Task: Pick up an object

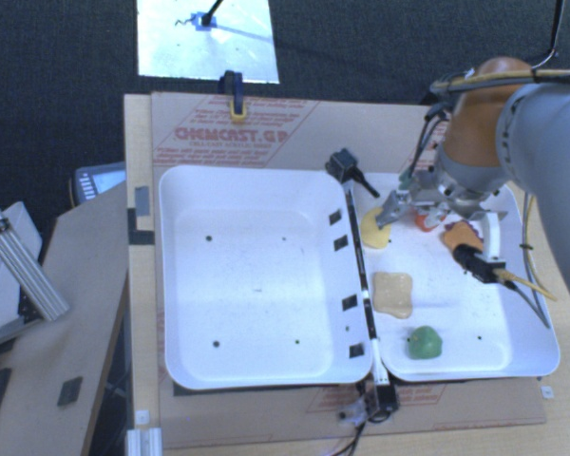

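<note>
At 9 o'clock: left bin [256,283] | centre: yellow piece [373,229], tan piece [393,294], green lump [424,342] in right bin [513,345] | 2 o'clock: gripper [420,207] low over red object [427,221], grip state cannot tell | risk: closing off-centre nudges red object away.

Brown cardboard sheet with red lettering [266,126] is lying beneath and beyond the gripper [420,207]; yellow-and-black clamp [234,98] is gripping its far edge, well apart from the gripper.
</note>
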Controlling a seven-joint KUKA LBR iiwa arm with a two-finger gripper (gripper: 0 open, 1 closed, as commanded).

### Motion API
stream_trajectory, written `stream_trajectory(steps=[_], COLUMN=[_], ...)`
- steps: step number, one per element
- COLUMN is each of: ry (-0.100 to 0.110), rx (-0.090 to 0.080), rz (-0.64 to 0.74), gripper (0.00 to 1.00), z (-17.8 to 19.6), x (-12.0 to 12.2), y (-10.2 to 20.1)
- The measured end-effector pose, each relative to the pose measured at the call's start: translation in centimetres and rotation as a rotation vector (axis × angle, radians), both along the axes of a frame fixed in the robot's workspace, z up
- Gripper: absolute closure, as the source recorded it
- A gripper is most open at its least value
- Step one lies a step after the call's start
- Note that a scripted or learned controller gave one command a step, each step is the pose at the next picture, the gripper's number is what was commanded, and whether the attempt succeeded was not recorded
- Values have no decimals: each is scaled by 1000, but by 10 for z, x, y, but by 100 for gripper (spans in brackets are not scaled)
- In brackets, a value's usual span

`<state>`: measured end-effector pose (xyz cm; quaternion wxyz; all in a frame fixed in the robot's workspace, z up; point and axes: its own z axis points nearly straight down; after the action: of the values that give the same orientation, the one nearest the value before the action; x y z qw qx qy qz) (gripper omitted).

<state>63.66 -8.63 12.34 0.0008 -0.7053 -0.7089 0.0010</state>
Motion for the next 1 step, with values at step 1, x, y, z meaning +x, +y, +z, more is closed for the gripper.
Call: stream_trajectory(steps=[1], ry=[-3], rx=[0], rz=[1], gripper=[0], z=[-36], x=[22], y=[1])
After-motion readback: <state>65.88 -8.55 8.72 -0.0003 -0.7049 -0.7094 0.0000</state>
